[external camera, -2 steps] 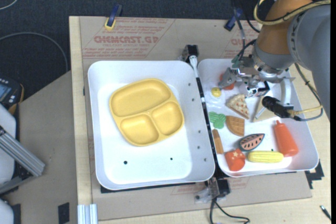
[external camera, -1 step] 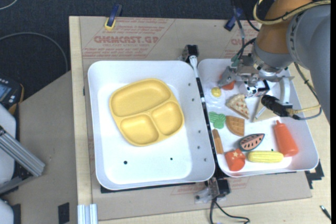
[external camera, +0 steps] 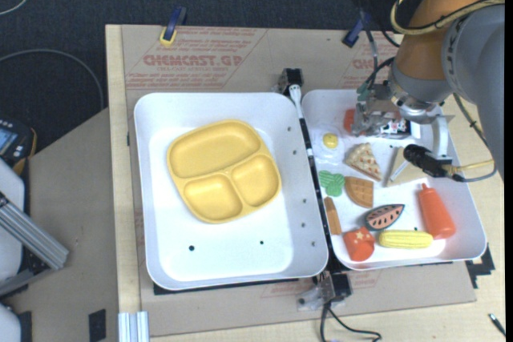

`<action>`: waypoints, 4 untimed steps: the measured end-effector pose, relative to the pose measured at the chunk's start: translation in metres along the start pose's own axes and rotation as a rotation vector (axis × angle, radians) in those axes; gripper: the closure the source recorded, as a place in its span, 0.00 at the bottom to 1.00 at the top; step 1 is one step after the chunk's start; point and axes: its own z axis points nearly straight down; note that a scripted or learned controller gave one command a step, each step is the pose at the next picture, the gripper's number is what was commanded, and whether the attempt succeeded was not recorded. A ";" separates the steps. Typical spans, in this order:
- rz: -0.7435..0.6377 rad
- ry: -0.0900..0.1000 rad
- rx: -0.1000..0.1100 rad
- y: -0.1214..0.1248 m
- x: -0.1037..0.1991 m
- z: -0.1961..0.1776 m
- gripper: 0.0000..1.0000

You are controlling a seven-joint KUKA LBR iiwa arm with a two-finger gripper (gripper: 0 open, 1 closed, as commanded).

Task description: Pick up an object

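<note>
Nearest the front edge of the counter (external camera: 128,172), the right bin (external camera: 473,240) holds a corn cob (external camera: 405,239) lying flat, with a red tomato (external camera: 359,244) just to its left and a watermelon slice (external camera: 384,215) just above it. An orange bottle (external camera: 435,211) lies beside the corn toward the bin's right side. Farther back sit a brown toast piece (external camera: 360,191), a green leafy piece (external camera: 331,183) and a thin brown stick (external camera: 331,215) along the bin's left wall. Beyond these lie a pizza slice (external camera: 364,162) and a small yellow round piece (external camera: 329,142). In the left bin (external camera: 152,252) a yellow divided plate (external camera: 223,170) rests near the middle. At the far end of the right bin the gripper (external camera: 373,121) hangs low below the grey and orange arm (external camera: 437,36), close to a small red piece (external camera: 349,120) just beside it. Whether the fingers are open or closed cannot be told, nor whether anything is held.
</note>
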 end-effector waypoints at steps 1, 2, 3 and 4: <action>-0.002 0.007 0.000 0.000 0.008 -0.059 1.00; -0.002 0.006 -0.005 0.003 0.008 -0.114 1.00; -0.005 0.009 0.006 -0.001 0.057 -0.109 1.00; 0.000 0.007 0.007 -0.005 0.046 -0.102 1.00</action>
